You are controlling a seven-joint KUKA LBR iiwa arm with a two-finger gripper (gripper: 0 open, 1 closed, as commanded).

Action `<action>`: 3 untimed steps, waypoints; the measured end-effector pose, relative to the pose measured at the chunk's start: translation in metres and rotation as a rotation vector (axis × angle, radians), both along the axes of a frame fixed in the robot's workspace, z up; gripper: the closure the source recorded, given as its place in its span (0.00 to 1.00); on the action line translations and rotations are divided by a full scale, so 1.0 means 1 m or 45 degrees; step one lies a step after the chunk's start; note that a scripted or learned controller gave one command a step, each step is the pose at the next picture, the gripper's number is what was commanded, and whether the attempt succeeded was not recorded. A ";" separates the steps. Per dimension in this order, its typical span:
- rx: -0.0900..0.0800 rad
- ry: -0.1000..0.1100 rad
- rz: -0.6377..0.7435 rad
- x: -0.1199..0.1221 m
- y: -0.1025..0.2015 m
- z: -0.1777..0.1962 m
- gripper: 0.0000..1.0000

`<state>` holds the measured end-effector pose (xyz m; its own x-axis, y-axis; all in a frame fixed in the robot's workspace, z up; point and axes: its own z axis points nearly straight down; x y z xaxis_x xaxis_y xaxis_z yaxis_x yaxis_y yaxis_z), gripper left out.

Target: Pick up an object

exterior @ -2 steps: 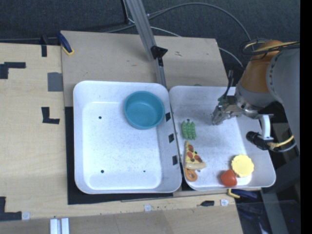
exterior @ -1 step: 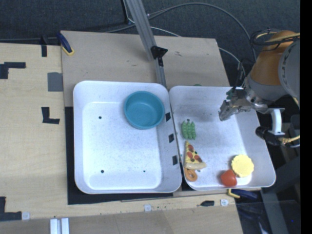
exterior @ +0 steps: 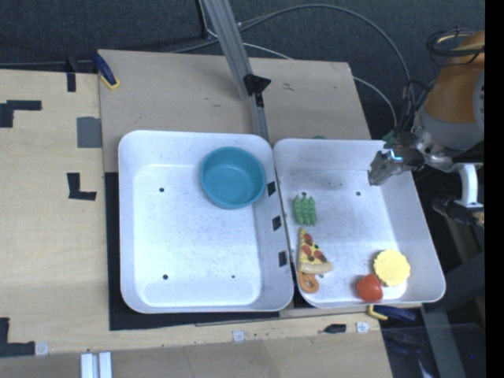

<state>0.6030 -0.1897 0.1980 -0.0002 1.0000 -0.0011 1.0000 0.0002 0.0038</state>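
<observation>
In the left bin (exterior: 150, 211) a blue bowl (exterior: 232, 177) sits near the back right corner. The right bin (exterior: 346, 172) holds a green bumpy toy (exterior: 305, 209) by its left wall, a pizza slice (exterior: 311, 254) below it, a small orange ring (exterior: 308, 283), a red tomato (exterior: 369, 287) and a yellow ruffled piece (exterior: 391, 267) at the front right. My gripper (exterior: 381, 168) hangs over the right bin's back right part, well away from all the toys, with nothing seen between its fingers.
A grey metal pole (exterior: 236, 50) slants across the bench from the top toward the gap between the bins. Cables (exterior: 370, 30) loop behind the right bin. The arm's orange band (exterior: 455, 93) is at the far right.
</observation>
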 end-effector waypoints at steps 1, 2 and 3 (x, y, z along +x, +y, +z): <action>0.001 0.004 0.000 0.000 0.000 0.015 1.00; 0.002 0.006 0.004 0.003 0.049 0.008 1.00; 0.003 0.005 0.006 0.009 0.109 0.018 1.00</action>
<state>0.6121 -0.0806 0.2159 -0.0051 1.0000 0.0011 1.0000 0.0051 0.0000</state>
